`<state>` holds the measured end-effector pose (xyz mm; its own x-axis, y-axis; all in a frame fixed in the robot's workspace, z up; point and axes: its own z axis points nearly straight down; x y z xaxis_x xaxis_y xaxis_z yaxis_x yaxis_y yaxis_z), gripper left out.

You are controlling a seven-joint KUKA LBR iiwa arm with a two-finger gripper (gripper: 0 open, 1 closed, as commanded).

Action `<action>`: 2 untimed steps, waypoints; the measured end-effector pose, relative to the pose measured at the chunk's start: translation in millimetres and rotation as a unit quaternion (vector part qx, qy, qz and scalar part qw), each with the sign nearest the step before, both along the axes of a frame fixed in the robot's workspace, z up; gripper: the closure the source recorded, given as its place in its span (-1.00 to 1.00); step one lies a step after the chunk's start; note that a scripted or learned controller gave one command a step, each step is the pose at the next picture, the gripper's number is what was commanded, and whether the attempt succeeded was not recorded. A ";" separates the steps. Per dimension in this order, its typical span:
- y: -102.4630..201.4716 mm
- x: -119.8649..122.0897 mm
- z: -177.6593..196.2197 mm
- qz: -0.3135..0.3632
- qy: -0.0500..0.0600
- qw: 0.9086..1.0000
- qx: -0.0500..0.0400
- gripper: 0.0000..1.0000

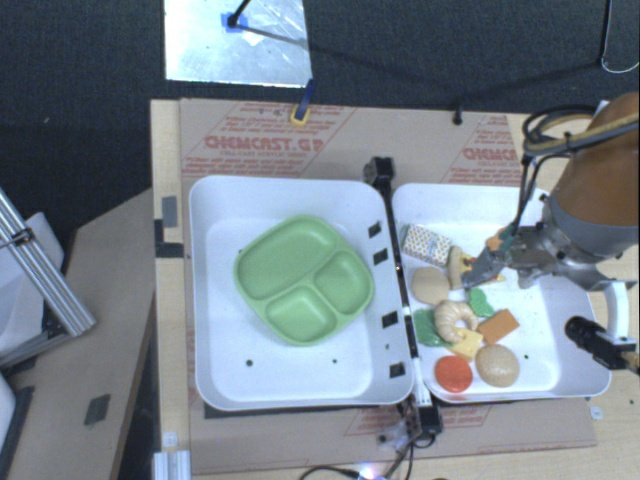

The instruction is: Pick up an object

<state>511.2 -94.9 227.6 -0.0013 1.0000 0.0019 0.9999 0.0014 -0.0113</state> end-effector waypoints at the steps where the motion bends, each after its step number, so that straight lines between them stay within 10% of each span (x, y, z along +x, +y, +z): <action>1: 0.1 2.5 6.0 0.001 -0.006 1.000 -0.001 -1.00; 2: 1.1 3.9 -35.7 0.000 -0.005 1.000 0.000 -1.00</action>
<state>515.1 -93.8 191.9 -0.0010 1.0000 0.0009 1.0000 0.0010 -0.0021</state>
